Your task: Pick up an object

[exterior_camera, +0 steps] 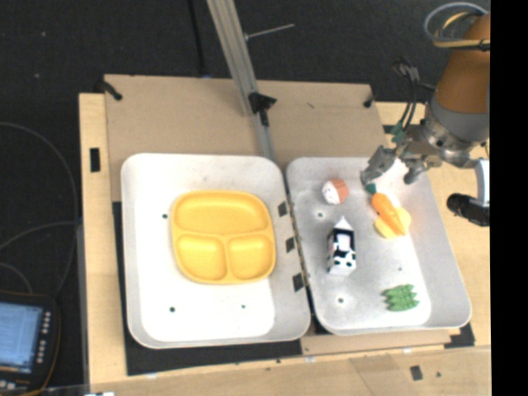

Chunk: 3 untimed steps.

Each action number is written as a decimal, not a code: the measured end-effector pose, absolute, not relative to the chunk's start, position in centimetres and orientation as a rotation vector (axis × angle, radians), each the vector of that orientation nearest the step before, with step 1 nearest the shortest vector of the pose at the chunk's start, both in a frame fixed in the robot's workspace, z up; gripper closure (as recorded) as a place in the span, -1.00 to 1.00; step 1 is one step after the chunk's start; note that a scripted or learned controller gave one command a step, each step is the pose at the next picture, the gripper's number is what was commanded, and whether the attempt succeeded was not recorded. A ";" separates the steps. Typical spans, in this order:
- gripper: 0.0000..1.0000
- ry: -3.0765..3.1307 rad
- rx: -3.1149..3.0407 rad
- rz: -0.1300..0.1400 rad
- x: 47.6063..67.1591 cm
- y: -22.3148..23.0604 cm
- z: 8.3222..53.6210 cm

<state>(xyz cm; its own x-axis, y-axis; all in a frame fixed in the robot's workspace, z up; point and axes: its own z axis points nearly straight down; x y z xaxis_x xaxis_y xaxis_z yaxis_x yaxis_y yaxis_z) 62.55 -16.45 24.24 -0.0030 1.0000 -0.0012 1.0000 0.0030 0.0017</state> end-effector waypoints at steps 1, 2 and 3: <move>-1.00 2.224 2.216 0.000 62.6 -16.5 24.2; -1.00 2.222 2.221 -0.005 62.1 -16.3 20.0; -1.00 2.221 2.223 -0.006 62.6 -16.5 15.6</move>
<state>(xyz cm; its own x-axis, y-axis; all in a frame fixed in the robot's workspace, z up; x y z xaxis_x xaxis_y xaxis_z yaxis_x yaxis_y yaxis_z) 62.56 -16.46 15.63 0.0012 1.0000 -0.0021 1.0000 -0.0012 -0.0033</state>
